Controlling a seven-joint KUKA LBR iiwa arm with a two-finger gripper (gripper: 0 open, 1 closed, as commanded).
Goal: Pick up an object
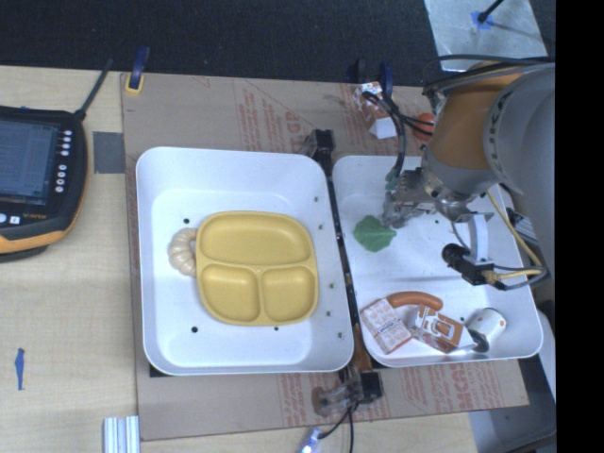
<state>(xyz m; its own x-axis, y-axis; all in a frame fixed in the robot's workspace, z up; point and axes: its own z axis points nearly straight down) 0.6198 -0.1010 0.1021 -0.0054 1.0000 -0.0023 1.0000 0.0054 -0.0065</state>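
Green lump [375, 234], likely soft and light, lies at the right bin's [425, 343] left side, just below the gripper [401, 208], whose finger spread cannot be told. A pinch across its rounded middle looks best.

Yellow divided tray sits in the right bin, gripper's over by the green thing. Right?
Not quite. The camera view shows the yellow tray in the left bin, not the right one. The rest holds: the gripper is beside the green object in the right bin.
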